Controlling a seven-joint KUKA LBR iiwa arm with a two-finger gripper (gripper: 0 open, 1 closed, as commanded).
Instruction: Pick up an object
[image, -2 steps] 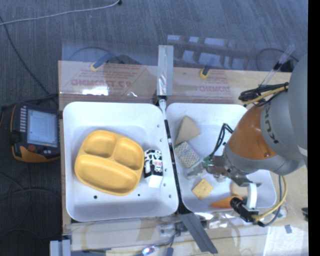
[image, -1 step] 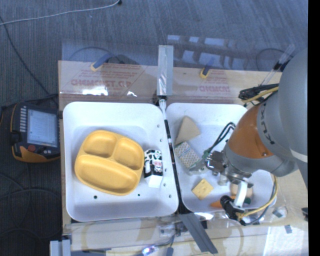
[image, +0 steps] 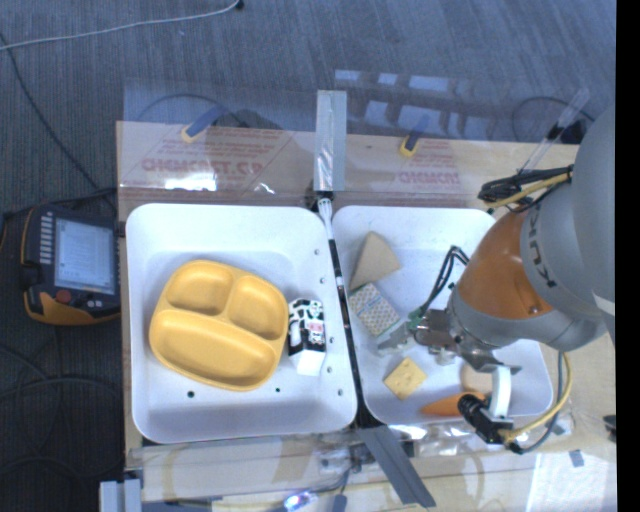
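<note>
Nearby, arm (image: 545, 270) overhangs cracker (image: 405, 378) and wedge (image: 374, 259) (right bin).

Dark grey carpet floor (image: 200, 60), black cables (image: 60, 130) trailing across it, plywood bench top (image: 230, 160), even overhead light

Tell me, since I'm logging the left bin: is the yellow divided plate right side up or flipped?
Right side up: the yellow divided plate shows its three hollow compartments facing upward.
</note>
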